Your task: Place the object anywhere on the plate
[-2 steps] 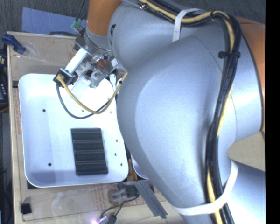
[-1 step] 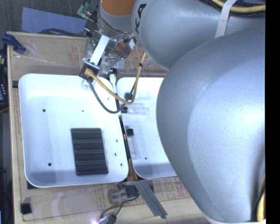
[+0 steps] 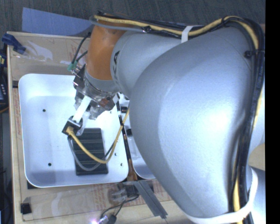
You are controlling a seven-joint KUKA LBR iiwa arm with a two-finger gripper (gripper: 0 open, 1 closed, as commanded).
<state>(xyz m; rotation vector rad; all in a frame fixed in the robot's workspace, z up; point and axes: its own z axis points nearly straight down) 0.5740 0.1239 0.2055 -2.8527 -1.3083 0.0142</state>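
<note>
The fingers (image 3: 97, 107) hung over the white bin (image 3: 37, 125), their tips hidden; clenched or released could not be told. Just beside them, toward the counter (image 3: 46, 202) edge, lay a flat, rectangular black ribbed slab (image 3: 90, 152), not grasped. Farther off, the smooth grey arm (image 3: 191, 115) covered most of the second bin (image 3: 142, 171).

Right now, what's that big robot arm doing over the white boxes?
The grey robot arm reaches in from the right, and its gripper hangs over the left white bin. A flat, dark ribbed rectangle lies on that bin's floor, just below the gripper in the picture. I cannot tell whether the gripper holds anything. The arm covers most of the right bin, so what lies in there is hidden.
</note>
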